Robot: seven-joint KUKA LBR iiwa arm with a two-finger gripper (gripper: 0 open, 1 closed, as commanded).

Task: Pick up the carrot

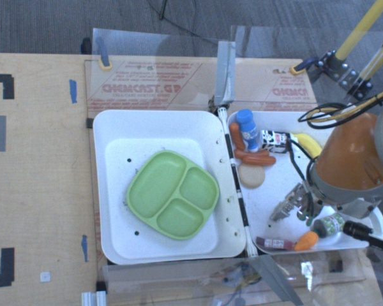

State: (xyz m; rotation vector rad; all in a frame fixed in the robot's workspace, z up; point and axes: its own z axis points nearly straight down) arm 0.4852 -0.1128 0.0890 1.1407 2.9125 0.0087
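Orange and small, the carrot [307, 240] lies near the front edge of the right bin [274, 190], touching a dark red bar [272, 243] on its left; the gripper [292, 207] hangs just above and to the left of it, apart from it, fingers spread and holding nothing; further back in that bin lie a blue bottle [246, 129], a hot dog [255, 159] and a banana [307, 144]; the left bin [115, 132] holds a green divided plate [173, 194].
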